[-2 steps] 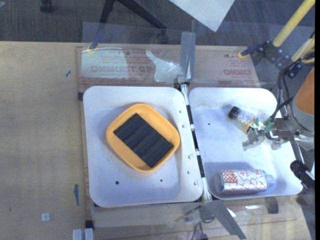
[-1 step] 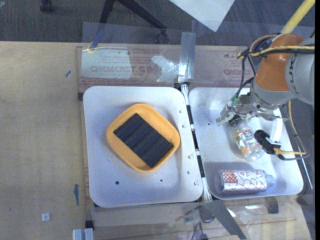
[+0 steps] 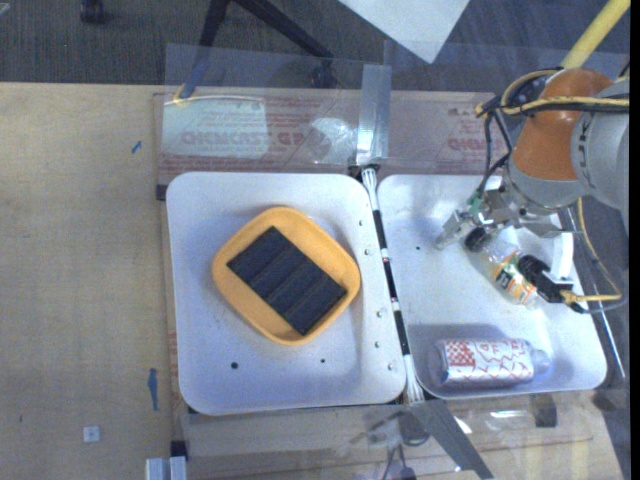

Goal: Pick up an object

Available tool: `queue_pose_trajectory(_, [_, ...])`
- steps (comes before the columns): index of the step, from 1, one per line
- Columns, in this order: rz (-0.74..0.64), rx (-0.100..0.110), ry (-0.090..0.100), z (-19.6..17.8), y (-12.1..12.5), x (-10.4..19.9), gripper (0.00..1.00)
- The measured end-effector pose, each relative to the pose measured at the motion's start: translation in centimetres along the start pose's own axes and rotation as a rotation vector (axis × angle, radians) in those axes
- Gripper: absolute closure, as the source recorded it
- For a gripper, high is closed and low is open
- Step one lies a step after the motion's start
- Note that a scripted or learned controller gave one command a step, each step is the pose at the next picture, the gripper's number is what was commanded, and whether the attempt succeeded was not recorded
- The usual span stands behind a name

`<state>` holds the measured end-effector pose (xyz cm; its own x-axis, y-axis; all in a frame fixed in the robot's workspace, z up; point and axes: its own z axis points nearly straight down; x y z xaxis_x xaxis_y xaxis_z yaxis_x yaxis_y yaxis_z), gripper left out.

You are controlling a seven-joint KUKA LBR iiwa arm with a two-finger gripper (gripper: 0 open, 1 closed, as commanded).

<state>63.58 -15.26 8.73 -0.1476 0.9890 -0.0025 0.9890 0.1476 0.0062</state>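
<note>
bottle with red checks is seen lying far from the gripper. whether the gripper is open cannot be told. round bottle could be rolled away if bumped.

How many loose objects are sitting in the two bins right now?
2. An orange tray with a dark insert lies mid left bin; a red-and-white patterned bottle lies along the right bin's near edge. The end effector may hide something beneath it.
</note>
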Motion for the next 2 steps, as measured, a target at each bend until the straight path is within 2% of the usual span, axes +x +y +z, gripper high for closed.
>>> queue_pose_trajectory(1, [0.001,-0.006,-0.001,-1.1,0.2,0.0,1.0])
queue_pose_trajectory(2, [-0.024,0.004,0.002,-9.8,4.3,6.9,1.0])
